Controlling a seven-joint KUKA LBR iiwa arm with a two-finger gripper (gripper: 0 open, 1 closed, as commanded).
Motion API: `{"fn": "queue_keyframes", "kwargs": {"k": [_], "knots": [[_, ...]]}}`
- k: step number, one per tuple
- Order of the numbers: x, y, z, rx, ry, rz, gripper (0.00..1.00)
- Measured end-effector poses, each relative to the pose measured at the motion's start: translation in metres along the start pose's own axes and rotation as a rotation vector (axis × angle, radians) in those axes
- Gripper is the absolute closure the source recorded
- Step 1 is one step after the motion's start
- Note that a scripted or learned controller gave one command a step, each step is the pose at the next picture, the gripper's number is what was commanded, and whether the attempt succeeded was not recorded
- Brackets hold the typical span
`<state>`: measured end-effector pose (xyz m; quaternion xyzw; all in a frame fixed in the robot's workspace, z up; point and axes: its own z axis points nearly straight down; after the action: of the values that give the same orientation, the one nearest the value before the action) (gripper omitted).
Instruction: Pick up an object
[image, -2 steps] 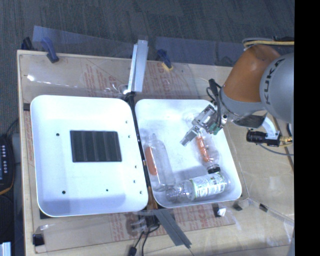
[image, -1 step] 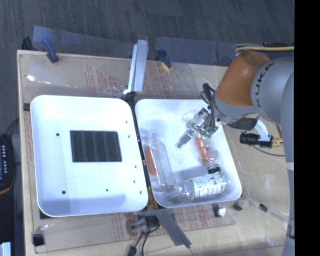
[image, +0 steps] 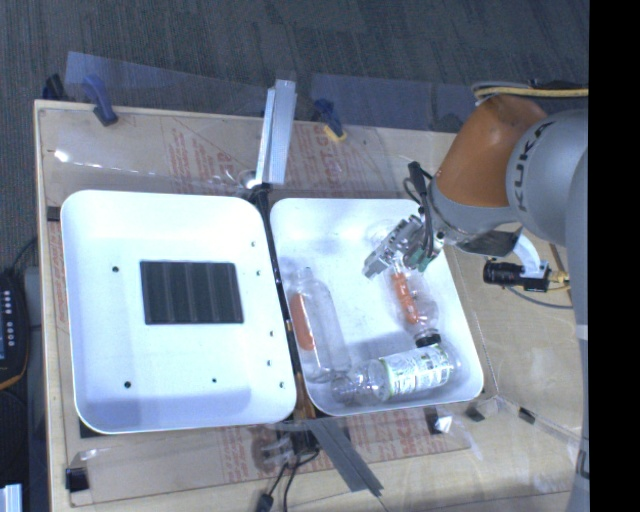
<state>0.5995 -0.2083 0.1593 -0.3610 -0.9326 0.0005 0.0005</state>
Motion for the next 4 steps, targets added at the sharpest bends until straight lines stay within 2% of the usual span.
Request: {"fn": "queue_keyframes", "kwargs": {"k": [1, 2, 3, 4], "knots": [[0.0, 0.0, 0.0, 0.0, 0.0, 0.0, 0.0], [0.006, -0.008, -0.01, 0.0, 0.002, 0.042, 0.0], [0.013, -0.001, -0.04, -0.001, -0.002, 0.026, 0.0], [-0.003, 0.003, 0.015, 0.0, 0.001, -0.001, 0.0]]}}
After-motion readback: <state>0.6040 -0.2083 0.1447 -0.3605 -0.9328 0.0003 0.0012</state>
